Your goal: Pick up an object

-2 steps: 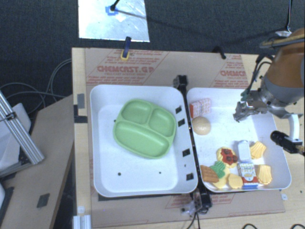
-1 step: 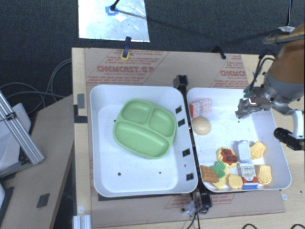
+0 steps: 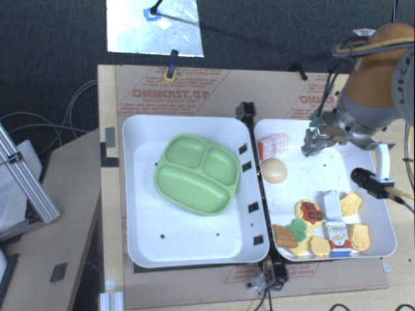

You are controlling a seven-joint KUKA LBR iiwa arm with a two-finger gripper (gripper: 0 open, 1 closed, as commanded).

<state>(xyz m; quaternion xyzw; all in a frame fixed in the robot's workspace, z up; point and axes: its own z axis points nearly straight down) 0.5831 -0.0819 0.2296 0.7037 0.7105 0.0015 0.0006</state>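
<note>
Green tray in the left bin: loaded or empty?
Empty. The green divided tray lies flat in the left bin, with all its compartments bare; the toy food sits in the right bin.

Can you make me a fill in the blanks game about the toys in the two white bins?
1. The green plastic divided plate lies in the ____ white bin.
2. The round beige ball lies just below the small red and white ____.
3. The robot's metal gripper hangs over the ____ white bin.
4. The green plate has ____ compartments.

Missing words: left; box; right; three
</note>
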